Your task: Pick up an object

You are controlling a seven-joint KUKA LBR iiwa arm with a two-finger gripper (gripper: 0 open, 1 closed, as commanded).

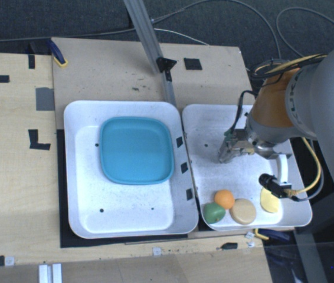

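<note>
Wooden desk w/ black tape marks, dark carpet behind, two white bins side by side. Left bin (84,175) has a blue plate (136,150) lying flat, nothing else. Right bin (205,128) holds four small items bunched along the near edge: green ball (213,212), orange ball (224,199) touching it, tan disc (243,211) just beside, yellow piece (269,201) at the far right corner. Arm comes in from right, gripper (228,152) low over bare bin floor in the mid part of right bin, well apart from the items; nothing between the jaws, and can't tell if jaws are apart or together, too small/dark. No pick yet, prob. approach step. Items look like light toy food, likely plastic or foam, smooth and round so may roll or squirt out. Best bet imo: tan disc or orange ball, grip across the widest part from top. Crowding risks nudging neighbours; yellow piece sits tight to bin wall.
</note>
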